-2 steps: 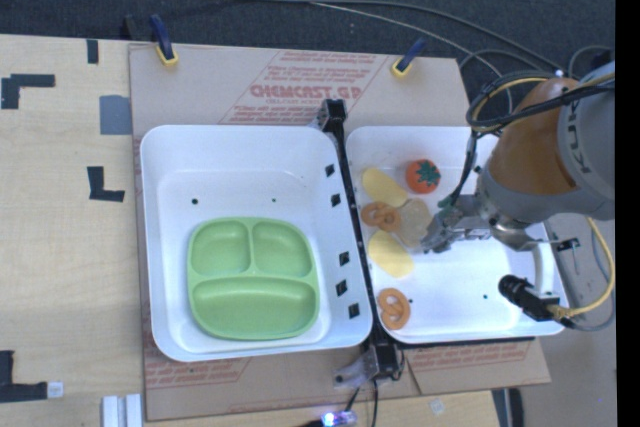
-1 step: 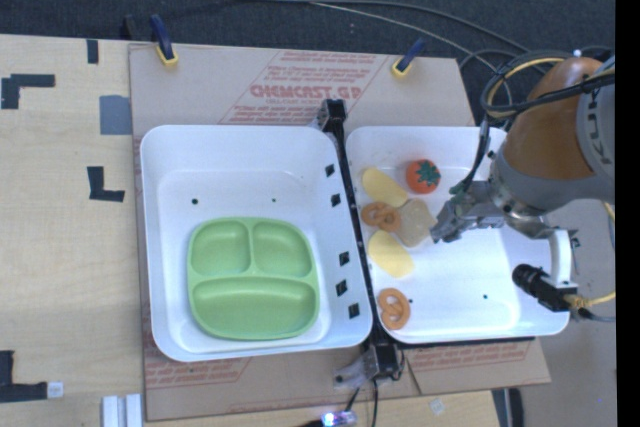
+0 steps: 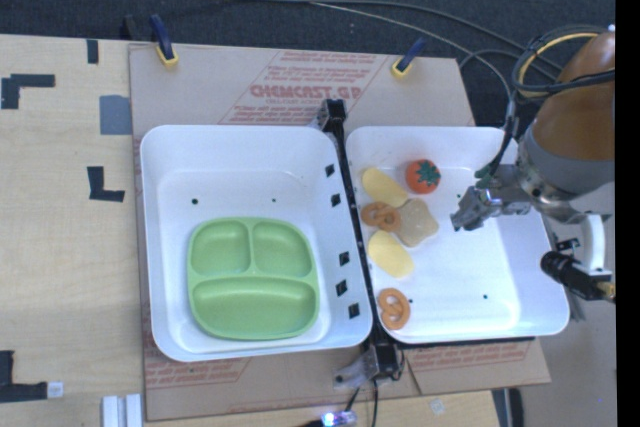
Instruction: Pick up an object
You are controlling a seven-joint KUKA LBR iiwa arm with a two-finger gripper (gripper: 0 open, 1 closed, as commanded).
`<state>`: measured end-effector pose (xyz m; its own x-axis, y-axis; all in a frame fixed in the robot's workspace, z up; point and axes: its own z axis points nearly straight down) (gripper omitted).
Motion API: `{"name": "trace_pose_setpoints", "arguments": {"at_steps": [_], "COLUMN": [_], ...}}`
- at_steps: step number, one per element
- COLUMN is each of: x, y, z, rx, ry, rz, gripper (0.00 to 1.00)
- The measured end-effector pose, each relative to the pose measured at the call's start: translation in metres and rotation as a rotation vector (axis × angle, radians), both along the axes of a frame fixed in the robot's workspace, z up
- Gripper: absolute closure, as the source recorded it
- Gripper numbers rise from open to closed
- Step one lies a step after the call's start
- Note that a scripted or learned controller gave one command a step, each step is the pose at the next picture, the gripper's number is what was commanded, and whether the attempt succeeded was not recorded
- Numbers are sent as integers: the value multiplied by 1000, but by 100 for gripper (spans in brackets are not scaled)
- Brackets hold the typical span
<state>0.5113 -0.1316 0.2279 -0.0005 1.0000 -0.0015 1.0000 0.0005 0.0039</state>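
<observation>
Toy food lies clustered on the left half of the right bin, close to the divider: a red tomato with a green top at the upper end, a yellow piece to its left, a small brown pretzel below that, a pale beige lump touching the pretzel's right side, another yellow piece lower down, and a second pretzel nearest the front wall. My gripper hangs over the right bin's middle, to the right of the beige lump and below-right of the tomato, apart from both. It is dark and small here; I cannot tell whether it is parted or closed, though nothing appears to be in it. My arm reaches in from the right, orange band above grey wrist. Left bin carries a green divided plate, three compartments, lying flat. Both bins sit on a cardboard sheet clamped at its far edge.
</observation>
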Motion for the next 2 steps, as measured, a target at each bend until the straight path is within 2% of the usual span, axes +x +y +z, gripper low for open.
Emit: {"name": "trace_pose_setpoints", "arguments": {"at_steps": [1, 2], "x": [1, 7], "y": [0, 59], "z": [18, 11], "rx": [1, 3], "ry": [3, 5], "rz": [1, 6], "gripper": [100, 100]}}
